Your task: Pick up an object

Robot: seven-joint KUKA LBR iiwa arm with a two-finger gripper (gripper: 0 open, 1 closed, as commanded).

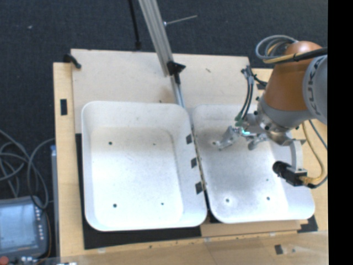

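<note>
My gripper point(240, 142) hangs over the upper middle of the right white bin point(251, 206), under the orange band of the arm point(289, 79). Its two grey fingers point(223, 142) are spread apart, so it is open, and only the speckled bin floor shows between them. I see no loose object near the fingertips.
The left white bin point(138, 214) lies beside the right one, their rims meeting at a seam with small black clips point(194, 163). A slanted metal pole point(160, 35) rises behind the bins. Cables and a black connector point(289, 173) hang off the arm over the right bin's right side.
</note>
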